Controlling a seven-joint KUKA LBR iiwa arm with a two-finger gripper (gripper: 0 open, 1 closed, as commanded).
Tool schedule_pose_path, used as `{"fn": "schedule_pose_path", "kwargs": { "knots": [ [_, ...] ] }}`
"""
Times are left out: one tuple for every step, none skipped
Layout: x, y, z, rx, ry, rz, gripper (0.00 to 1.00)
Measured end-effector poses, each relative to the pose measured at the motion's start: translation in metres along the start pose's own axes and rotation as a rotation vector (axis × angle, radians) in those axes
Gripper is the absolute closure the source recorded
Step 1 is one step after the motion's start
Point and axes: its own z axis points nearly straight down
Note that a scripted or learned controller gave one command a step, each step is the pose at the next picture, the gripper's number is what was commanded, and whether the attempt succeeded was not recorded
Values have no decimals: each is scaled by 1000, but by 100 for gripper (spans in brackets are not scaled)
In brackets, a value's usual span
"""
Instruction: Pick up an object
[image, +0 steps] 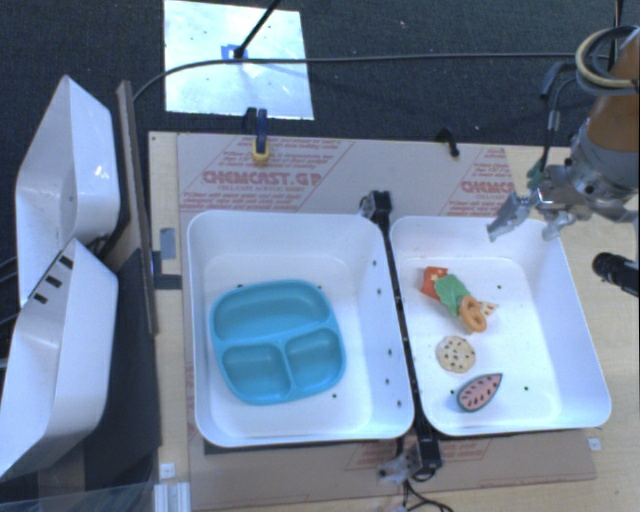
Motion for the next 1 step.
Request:
{"fn": "schedule_pose_path", "kwargs": {
  "knots": [
    [0, 0, 0, 0, 0, 0, 0]
  ]
}}
